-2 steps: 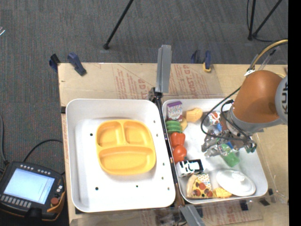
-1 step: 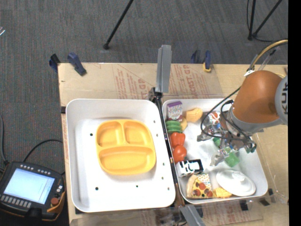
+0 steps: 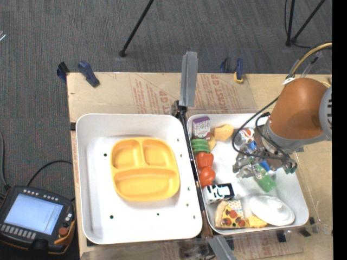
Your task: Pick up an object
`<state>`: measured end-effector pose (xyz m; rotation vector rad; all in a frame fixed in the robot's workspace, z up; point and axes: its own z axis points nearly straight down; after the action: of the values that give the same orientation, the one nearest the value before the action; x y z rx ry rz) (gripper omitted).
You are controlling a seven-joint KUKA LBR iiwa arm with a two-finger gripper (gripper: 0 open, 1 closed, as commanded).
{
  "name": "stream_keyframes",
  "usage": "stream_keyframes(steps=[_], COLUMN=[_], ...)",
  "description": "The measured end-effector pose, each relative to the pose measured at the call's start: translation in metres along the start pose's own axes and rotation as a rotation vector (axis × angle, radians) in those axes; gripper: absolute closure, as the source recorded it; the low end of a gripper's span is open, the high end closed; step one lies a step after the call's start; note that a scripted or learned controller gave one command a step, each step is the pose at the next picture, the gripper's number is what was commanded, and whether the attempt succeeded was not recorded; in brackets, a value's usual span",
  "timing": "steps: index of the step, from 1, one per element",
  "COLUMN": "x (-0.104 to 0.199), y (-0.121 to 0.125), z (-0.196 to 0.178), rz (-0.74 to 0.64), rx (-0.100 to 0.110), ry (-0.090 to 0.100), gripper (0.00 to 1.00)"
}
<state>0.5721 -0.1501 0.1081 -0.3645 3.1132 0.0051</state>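
Overhead slanted view of a bench bearing two shallow white bins side by side. The left bin holds a yellow divided plate lying flat near its middle. The right bin holds a scatter of small things: a purple-and-white cup at the far left corner, a tan bread-like piece just right of it, a green vegetable nearer along the left wall, then two red vegetables one behind the other, a black-and-white toy, a pizza slice at the near edge, and a white lid-like dish in the near right corner.

The arm, with its orange band uppermost, enters from the right and hangs over the right half of the right bin. The gripper points down into the bin; whether its jaws stand apart or together cannot be told. A green block lies on the bin floor just beneath and to the near side of the gripper, close against it; contact cannot be made out. A red-white-and-blue item sits just far-left of the wrist.

A handheld control pendant rests on the carpet at the near left.
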Motion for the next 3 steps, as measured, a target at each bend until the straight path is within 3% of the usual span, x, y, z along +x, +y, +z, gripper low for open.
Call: stream_keyframes(steps=[1, 2, 3], x=[0.000, -0.082, 0.025], y=[0.000, 0.029, -0.023], z=[0.000, 0.022, 0.020], rz=[-0.001, -0.106, -0.059], rx=[0.000, -0.001, 0.003], ry=[0.000, 0.006, 0.007], gripper=[0.00, 0.00, 0.00])
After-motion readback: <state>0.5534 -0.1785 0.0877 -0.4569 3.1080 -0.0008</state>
